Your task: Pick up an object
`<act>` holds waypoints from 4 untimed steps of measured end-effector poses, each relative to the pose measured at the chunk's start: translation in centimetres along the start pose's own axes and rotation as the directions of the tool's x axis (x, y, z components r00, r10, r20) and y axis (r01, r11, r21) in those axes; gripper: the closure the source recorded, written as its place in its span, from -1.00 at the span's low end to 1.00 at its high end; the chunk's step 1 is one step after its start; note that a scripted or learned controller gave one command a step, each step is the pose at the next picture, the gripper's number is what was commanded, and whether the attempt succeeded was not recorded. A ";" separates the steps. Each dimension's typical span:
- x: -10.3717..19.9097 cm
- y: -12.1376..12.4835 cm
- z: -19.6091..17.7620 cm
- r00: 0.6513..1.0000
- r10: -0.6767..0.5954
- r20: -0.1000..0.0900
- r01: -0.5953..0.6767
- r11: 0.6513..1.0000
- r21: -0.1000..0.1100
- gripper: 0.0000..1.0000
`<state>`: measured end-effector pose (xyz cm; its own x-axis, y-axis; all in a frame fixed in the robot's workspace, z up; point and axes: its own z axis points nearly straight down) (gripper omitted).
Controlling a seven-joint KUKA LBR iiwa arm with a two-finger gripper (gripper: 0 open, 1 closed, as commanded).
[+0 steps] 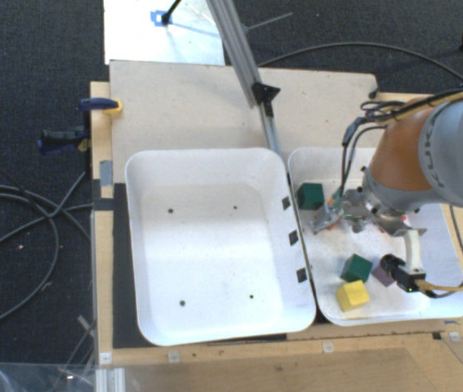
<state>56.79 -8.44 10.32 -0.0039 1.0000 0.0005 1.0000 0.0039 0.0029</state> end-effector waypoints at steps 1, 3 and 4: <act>-0.3 5.9 1.3 1.000 -0.002 0.001 0.002 1.000 -0.003 -1.00; 0.1 3.6 0.2 1.000 -0.001 0.002 0.001 1.000 0.001 1.00; 6.5 1.5 -9.1 1.000 -0.007 -0.001 0.007 1.000 -0.003 1.00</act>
<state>58.22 -1.98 19.46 -0.0105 0.9999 0.0020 0.9999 0.0104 0.0062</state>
